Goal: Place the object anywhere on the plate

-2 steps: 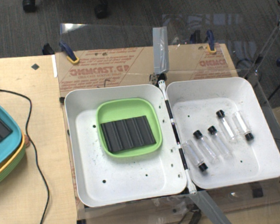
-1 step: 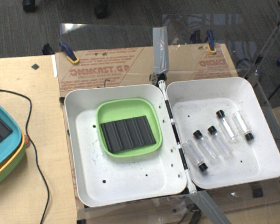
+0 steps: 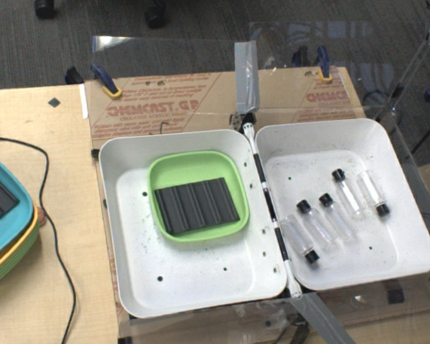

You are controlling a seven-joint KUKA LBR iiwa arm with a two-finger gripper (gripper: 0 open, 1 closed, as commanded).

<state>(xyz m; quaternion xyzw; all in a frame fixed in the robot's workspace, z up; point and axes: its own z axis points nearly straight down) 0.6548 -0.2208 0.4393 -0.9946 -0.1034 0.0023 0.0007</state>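
We see two white bins side by side on the bench. In the left bin a green plate sits toward twelve o'clock, carrying a dark ribbed insert. In the right bin lie several clear vials with black caps: one and another toward three o'clock, one near the centre, one just beside it, and one toward seven o'clock. None touches the plate. We cannot tell how the jaws stand.
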